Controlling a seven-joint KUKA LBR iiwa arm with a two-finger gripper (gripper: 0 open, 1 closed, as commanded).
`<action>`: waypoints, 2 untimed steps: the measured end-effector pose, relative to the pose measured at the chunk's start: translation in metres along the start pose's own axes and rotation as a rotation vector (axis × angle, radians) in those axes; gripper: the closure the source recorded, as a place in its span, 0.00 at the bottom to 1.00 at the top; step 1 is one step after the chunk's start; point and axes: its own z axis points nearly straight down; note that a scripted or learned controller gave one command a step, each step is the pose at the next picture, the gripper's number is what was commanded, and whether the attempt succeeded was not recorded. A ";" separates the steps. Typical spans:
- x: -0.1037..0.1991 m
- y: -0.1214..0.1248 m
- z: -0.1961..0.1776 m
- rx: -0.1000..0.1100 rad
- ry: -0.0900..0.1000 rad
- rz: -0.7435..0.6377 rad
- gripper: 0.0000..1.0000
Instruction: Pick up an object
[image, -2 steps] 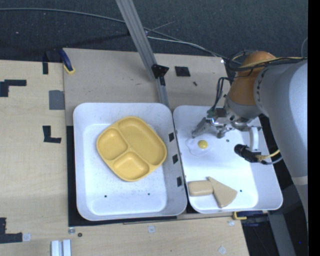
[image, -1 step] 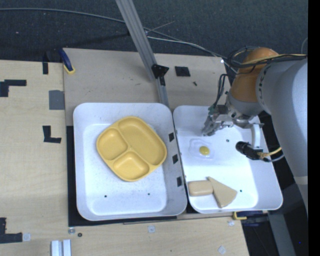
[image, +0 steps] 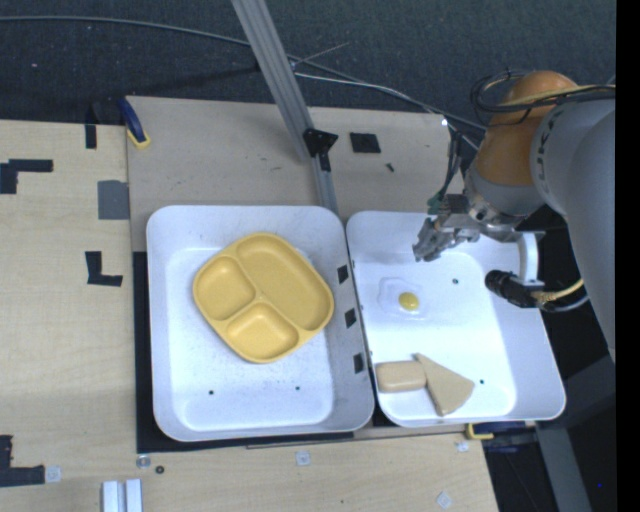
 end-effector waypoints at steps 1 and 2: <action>-0.005 0.007 -0.047 -0.001 -0.001 0.001 1.00; 0.005 0.005 -0.103 -0.001 0.000 0.000 1.00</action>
